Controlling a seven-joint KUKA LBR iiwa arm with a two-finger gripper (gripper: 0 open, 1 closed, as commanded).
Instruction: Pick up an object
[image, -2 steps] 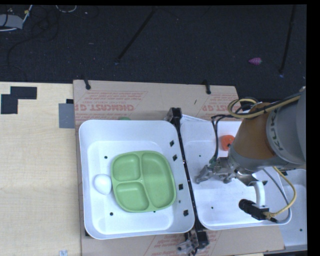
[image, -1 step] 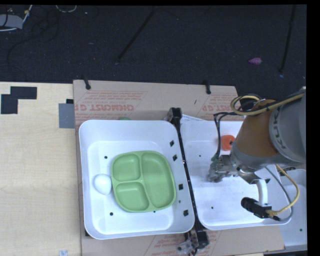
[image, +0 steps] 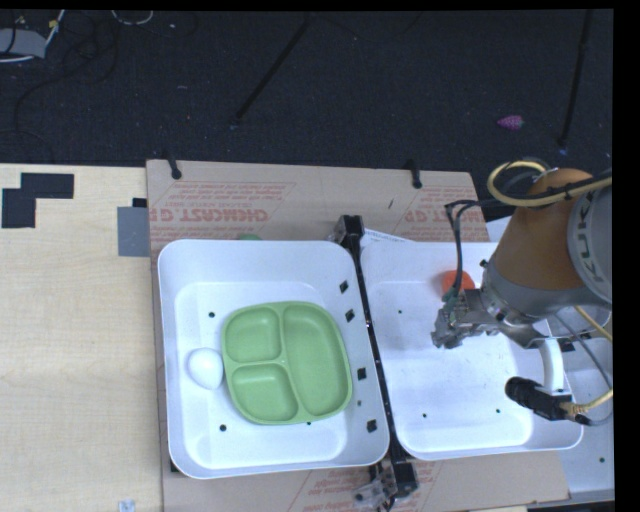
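Camera view: orange object (image: 455, 281) just behind end effector (image: 449, 332), grip state unclear.

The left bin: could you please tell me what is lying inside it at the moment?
Inside the left bin lie a green divided plate with three compartments and a small white ball touching the plate's left edge. Whatever is under the plate is covered and cannot be seen.

the two bins (image: 190, 300) look like smooth, slightly glossy white plastic. the green divided plate (image: 285, 360) is matt plastic. beneath lies brown printed cardboard (image: 300, 200), on a pale wood-grain bench (image: 70, 350).
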